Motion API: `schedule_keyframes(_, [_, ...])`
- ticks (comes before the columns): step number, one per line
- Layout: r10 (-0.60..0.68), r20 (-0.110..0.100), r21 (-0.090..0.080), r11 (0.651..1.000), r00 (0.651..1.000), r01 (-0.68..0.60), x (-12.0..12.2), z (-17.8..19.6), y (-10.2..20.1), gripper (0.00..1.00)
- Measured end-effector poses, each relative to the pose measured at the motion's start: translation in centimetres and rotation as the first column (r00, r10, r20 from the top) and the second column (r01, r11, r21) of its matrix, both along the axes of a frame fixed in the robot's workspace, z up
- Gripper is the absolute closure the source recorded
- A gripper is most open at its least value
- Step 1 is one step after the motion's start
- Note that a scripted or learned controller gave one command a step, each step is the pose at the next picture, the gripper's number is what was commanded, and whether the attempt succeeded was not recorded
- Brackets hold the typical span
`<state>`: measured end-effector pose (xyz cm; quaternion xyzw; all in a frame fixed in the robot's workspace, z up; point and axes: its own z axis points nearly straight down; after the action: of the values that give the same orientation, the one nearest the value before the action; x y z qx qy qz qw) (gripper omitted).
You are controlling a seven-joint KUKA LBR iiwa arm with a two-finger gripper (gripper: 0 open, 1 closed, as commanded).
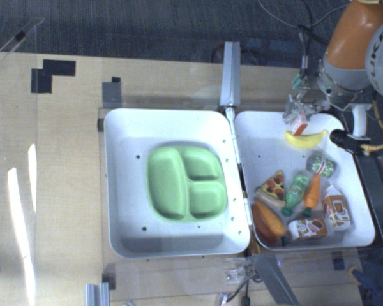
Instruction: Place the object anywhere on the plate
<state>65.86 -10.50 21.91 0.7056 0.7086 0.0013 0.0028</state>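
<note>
While the arm's hand (299, 115) hovers by the yellow plastic banana (304, 139), grip state unclear, the green three-compartment plate (186, 182) awaits the pick.

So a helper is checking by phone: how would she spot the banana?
Look in the right bin, at its far edge just below the gripper. The banana lies there alone, a curved yellow piece, apart from the toy food heaped at the near end.
</note>
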Motion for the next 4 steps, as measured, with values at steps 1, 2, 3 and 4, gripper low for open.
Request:
schedule_keyframes(1, [-0.223,-0.003,0.004,0.975,0.975,0.223,-3.6,-3.4,8.7,1.0])
schedule_keyframes(2, [-0.091,-0.002,0.003,0.996,0.996,0.091,-5.1,-2.4,6.9,1.0])
schedule_keyframes(3, [0.001,-0.002,0.003,1.0,1.0,-0.001,-4.9,-3.4,13.3,1.0])
schedule_keyframes(4, [0.15,-0.003,0.003,0.989,0.989,-0.15,-9.3,-3.4,19.4,1.0])
